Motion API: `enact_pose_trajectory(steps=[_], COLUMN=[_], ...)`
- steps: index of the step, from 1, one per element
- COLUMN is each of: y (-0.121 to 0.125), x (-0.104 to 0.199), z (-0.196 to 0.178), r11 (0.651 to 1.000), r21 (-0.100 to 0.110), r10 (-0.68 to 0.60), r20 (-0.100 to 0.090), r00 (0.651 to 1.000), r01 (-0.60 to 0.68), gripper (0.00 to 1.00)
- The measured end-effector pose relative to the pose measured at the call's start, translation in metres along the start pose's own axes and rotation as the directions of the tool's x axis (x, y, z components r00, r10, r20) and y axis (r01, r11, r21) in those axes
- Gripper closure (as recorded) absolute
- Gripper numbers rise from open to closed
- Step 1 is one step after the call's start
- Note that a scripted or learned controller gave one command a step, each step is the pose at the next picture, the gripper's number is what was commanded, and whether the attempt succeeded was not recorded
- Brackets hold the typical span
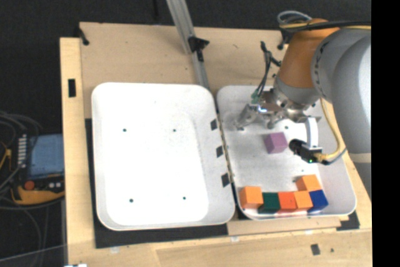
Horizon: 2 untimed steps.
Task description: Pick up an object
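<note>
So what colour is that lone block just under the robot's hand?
Purple; the block lies apart from the others in the right bin, clearest in the camera view.

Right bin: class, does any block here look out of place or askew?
Yes. The purple block lies alone mid-bin, just below the pincer, while the orange, green and blue blocks crowd along the right bin's near edge. Nothing looks spilled or damaged.

Two shallow white plastic bins sat side by side; a small purple cube (275,142) lay mid right bin (234,103), behind a row of coloured blocks (284,199) along its near edge, left bin (106,97) alongside.
</note>
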<state>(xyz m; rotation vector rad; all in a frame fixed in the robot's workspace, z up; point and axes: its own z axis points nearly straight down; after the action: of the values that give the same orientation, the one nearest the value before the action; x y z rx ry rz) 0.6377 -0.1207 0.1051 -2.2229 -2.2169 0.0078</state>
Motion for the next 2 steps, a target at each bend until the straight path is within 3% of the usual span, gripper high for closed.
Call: enact_pose_trajectory(steps=[1,2], y=[0.000,0.001], x=[-0.001,-0.002], z=[0.008,-0.004], r11=[1.000,1.000], r21=[-0.004,-0.008], r10=[0.002,0.006], r20=[0.001,-0.001], r00=[1.000,1.000], r01=[-0.002,-0.006], gripper=[0.00,1.00])
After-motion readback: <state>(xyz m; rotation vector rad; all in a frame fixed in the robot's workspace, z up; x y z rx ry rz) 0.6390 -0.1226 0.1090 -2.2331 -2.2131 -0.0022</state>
